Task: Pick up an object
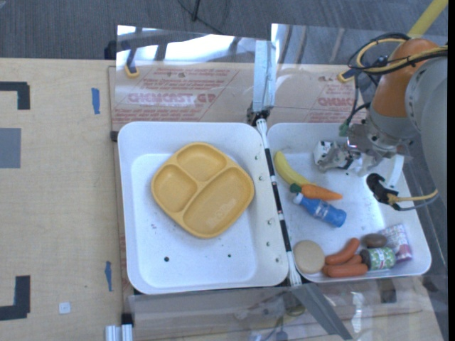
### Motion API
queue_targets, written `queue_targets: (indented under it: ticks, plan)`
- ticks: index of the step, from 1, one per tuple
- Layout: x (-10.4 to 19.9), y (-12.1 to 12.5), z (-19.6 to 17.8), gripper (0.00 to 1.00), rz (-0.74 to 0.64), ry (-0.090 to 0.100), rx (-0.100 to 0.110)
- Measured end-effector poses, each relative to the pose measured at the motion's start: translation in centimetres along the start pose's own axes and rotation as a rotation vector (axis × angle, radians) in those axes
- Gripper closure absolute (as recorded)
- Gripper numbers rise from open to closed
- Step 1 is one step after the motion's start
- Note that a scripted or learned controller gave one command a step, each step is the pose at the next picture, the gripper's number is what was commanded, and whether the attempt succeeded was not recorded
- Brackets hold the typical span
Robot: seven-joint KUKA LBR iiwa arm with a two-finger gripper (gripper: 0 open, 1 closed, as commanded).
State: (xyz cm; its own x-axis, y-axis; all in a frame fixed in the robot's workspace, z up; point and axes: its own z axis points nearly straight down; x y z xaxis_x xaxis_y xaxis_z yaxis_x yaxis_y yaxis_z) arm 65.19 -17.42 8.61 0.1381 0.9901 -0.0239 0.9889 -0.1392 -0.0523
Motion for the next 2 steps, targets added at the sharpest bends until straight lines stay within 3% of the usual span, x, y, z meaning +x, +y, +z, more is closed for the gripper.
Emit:
queue_targets:
  ticks: [2]
  plan:
    - [1.2, -0.4, 0.1, 0.0, 0.192, 0.007, 0.023]
